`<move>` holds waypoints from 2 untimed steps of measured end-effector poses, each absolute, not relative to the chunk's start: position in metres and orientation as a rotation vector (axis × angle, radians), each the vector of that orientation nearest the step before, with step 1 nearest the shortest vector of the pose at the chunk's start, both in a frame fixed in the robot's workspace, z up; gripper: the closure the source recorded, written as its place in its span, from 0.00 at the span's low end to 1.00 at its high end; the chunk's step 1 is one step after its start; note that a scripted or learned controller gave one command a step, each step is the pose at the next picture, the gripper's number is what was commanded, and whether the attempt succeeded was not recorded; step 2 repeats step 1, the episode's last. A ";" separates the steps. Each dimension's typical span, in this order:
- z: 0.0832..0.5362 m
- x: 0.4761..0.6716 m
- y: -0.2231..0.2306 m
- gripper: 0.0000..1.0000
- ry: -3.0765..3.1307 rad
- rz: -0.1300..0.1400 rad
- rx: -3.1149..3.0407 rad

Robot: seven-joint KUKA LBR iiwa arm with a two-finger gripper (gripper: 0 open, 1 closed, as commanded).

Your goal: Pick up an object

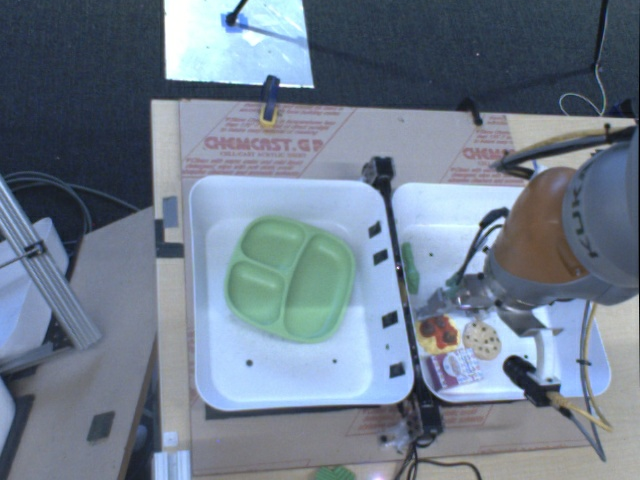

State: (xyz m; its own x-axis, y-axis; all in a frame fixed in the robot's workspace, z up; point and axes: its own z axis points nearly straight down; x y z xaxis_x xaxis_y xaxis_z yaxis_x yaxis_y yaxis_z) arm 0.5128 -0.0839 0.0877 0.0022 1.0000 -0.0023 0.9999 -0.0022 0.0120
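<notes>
A green divided plate [291,277] lies in the left bin [215,368]. In the right bin [430,208] several small things sit near the front left: a red and yellow packet [438,332], a round cookie [482,340], a dark red and white packet [461,367] and a slim green piece [409,267] along the left wall. My gripper [450,299] hangs low over the right bin, just above the red and yellow packet, with the grey and orange arm [545,238] covering much of the bin.
A black divider with clips [388,268] runs between the two bins. Cardboard sheeting [300,138] lies under them, with a yellow clamp [268,116] at the back. A silver sheet [238,26] lies on the dark floor beyond.
</notes>
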 end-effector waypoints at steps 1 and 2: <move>0.100 0.516 -0.082 1.00 2.216 0.019 2.213; 0.100 0.516 -0.082 1.00 2.216 0.019 2.213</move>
